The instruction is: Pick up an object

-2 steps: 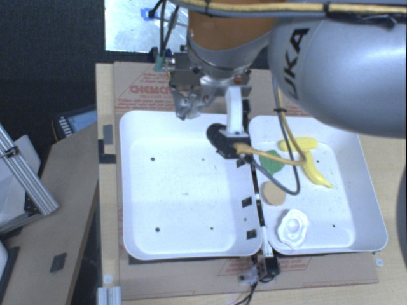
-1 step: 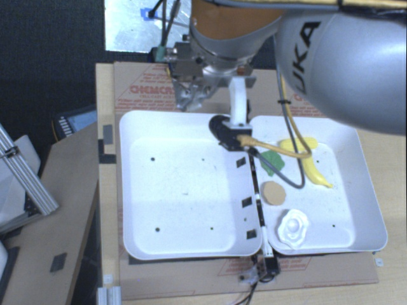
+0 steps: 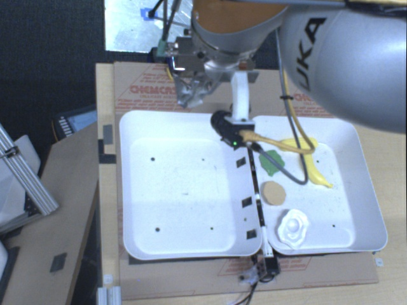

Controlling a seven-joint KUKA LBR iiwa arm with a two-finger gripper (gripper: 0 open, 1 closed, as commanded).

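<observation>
LAB BENCH: A grey KUKA arm (image 3: 343, 49), its orange band (image 3: 235, 5) at the top centre of the frame, reached in from the upper right over a worktop (image 3: 108, 189) that carried two shallow white bins side by side. Its jaws hung at the upper centre of the frame, above a printed cardboard sheet (image 3: 146, 88) and just beyond the far rim of the left bin (image 3: 184, 189). They were blurred and seen from above, so it could not be told whether they were clenched or released.

The objects to be picked all lay in the right bin (image 3: 356, 189), well apart from the jaws. A yellow banana-shaped piece (image 3: 318, 173) curved from the middle of that bin's far half down towards the centre right of the frame. A green piece (image 3: 273, 161) lay just beside it on the left, close to the seam where the two bins met. It appeared to touch the yellow piece's upper end, though the overlap was hard to read. Below the green piece sat a flat tan disc (image 3: 275, 193), also near the seam. A white rounded lump (image 3: 293, 227) rested just below the disc, towards the near rim. At the left edge of the frame, off the worktop, a length of aluminium rail (image 3: 22, 176) ran on a slant.
</observation>
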